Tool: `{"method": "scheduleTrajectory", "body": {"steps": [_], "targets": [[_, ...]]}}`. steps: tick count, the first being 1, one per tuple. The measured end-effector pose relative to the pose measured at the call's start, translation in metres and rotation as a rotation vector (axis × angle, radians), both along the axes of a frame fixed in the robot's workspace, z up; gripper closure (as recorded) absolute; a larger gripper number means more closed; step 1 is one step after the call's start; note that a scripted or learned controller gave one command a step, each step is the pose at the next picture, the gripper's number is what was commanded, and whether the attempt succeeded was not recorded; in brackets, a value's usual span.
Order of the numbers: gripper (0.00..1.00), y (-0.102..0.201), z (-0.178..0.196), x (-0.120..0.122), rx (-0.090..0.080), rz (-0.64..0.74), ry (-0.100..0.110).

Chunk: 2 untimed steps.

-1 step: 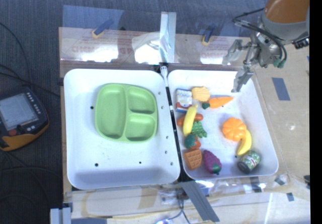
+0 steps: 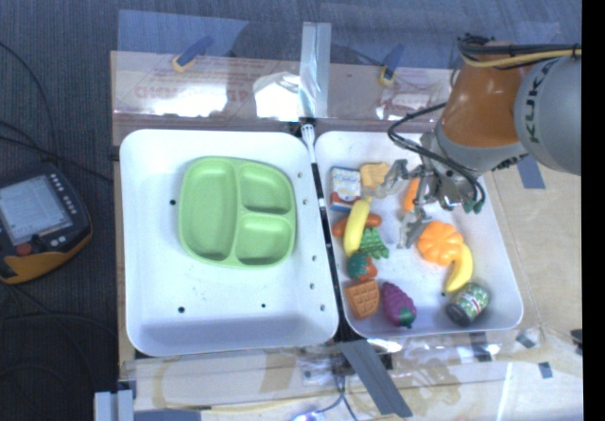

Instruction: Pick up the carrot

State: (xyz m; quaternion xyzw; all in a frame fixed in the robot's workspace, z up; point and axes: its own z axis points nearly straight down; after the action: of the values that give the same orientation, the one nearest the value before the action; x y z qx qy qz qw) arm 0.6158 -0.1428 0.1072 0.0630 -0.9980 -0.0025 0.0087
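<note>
The carrot [image 2: 412, 194] stands upright just beside the fingers [image 2: 423, 213], whose spread I cannot tell, and the orange pumpkin [image 2: 440, 242] below them risks being nudged or grabbed instead

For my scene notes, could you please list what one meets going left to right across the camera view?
Handheld controller → green divided plate → yellow banana → gripper beside the carrot → green can.

A divided tray [image 2: 236, 212] sits in the left bin [image 2: 151, 315]. Toy foods crowd the right bin [image 2: 501, 263], gripper [image 2: 423, 206] among them.
</note>
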Motion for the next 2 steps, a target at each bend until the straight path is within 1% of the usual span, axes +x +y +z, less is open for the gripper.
{"method": "scheduleTrajectory", "body": {"steps": [1,2], "targets": [[0.0,0.017,-0.018,-0.008,-0.008,-0.153,-0.024],[0.0,-0.012,-0.017,-0.08,-0.007,-0.084,-0.03]]}}
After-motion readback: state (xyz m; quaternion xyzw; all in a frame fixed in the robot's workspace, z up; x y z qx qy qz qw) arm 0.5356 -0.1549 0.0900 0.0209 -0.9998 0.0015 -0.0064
